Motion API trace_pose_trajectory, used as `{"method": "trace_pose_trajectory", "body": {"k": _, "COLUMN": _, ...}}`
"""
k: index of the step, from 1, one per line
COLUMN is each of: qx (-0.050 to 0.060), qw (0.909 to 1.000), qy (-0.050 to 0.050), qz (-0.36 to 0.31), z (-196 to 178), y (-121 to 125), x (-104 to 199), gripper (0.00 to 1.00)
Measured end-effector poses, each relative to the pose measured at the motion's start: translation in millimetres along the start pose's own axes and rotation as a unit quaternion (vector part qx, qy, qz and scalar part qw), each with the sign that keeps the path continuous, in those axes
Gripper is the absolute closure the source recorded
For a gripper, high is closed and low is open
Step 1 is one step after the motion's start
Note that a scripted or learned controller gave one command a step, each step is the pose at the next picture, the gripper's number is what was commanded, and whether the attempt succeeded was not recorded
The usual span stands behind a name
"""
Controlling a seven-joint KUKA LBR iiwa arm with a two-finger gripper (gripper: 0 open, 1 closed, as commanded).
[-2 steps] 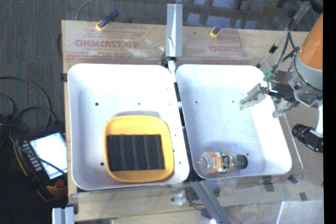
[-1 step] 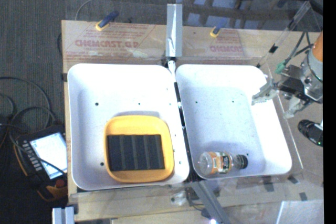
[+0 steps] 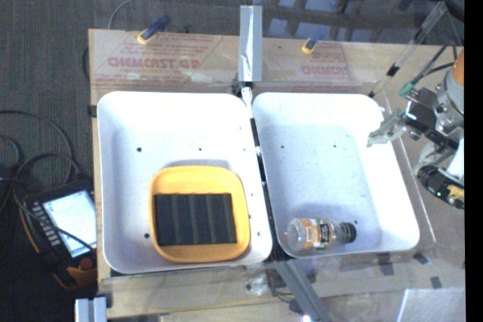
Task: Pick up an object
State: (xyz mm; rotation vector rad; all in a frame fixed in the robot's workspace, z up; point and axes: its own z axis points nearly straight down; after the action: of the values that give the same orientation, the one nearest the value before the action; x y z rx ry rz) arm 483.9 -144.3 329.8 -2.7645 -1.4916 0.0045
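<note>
— Bench: two white bins side by side on dark carpet. Gripper?
— Gripper [image 3: 386, 130] at 3 o'clock, over the right bin's [image 3: 332, 113] rim; cannot tell its state.
— Objects?
— Bottle [image 3: 320, 233] lying at that bin's 6 o'clock. Yellow tray [image 3: 201, 213] at 6 o'clock of the left bin [image 3: 132, 124].

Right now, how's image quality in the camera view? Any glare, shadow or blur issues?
Camera view: even, soft lighting; both white bins look bright but not blown out. Faint shadow behind the yellow tray. Reflections on the clear panel at top right. The bottle label is too soft to read; the gripper at the right edge is small and indistinct.
</note>
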Motion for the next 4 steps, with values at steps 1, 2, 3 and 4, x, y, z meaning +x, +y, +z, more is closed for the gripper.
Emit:
{"method": "trace_pose_trajectory", "body": {"k": 1, "qx": 0.000, "qw": 0.9881, "qy": -0.001, "qz": 0.154, "z": -13, "y": 25, "x": -38, "gripper": 0.00}}
{"method": "trace_pose_trajectory", "body": {"k": 2, "qx": 0.000, "qw": 0.9621, "qy": -0.001, "qz": 0.273, "z": -44, "y": 37, "x": -57, "gripper": 0.00}}
{"method": "trace_pose_trajectory", "body": {"k": 3, "qx": -0.001, "qw": 0.9319, "qy": 0.000, "qz": 0.363, "z": -104, "y": 43, "x": -66, "gripper": 0.00}}
{"method": "trace_pose_trajectory", "body": {"k": 4, "qx": 0.000, "qw": 0.9268, "qy": -0.001, "qz": 0.376, "z": -104, "y": 51, "x": -62, "gripper": 0.00}}
